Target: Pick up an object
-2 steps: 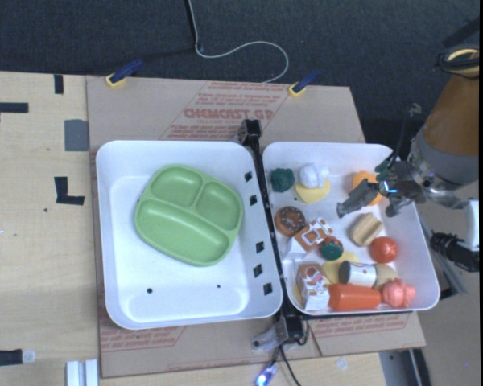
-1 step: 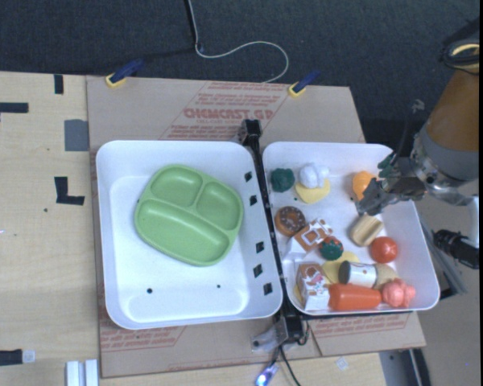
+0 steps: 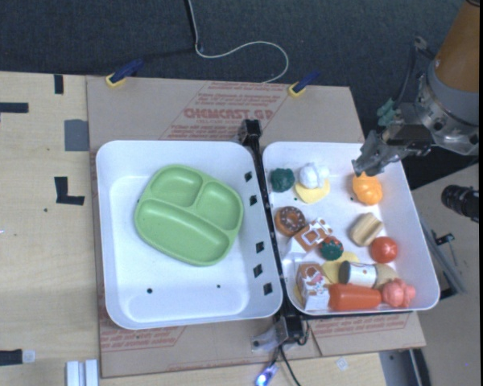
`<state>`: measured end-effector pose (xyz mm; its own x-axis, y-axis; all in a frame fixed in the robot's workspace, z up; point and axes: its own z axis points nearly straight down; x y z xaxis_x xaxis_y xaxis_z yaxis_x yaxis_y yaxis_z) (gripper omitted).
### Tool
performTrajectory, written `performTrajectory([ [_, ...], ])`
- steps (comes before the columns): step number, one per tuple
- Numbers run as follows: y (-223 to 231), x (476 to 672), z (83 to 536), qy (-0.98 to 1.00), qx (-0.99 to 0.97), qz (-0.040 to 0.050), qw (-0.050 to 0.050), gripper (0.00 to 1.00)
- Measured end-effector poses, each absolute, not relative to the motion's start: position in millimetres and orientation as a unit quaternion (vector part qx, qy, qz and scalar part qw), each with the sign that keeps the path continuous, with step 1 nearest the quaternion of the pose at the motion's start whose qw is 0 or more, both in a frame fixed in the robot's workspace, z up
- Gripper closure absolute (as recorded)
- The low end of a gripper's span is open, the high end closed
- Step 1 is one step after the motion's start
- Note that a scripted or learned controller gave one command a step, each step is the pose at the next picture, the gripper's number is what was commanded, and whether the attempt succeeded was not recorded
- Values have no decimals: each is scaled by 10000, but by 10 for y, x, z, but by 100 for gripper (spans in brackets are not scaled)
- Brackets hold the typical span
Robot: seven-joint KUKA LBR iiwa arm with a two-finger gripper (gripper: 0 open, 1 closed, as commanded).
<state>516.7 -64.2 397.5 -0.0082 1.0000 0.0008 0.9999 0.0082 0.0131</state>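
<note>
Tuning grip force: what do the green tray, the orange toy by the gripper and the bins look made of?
Green tray: likely matte moulded plastic, with an even colour and soft rounded dividers. Orange toy: probably smooth hard plastic, faintly shiny; could be rubber. Bins: glossy white plastic, thin rolled rims.

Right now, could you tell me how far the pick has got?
Done: the gripper is over the right bin, just above the orange toy. In hand: nothing visibly held. Left: close on a toy and lift it; the green plate sits in the left bin.
</note>
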Motion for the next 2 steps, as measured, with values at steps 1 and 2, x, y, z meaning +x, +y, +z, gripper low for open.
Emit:
performTrajectory([
  [1, 294, 4937, 3738, 7112, 7030, -8, -22, 100],
  [2, 732, 4855, 3838, 7093, 7049, 1, -4, 100],
])
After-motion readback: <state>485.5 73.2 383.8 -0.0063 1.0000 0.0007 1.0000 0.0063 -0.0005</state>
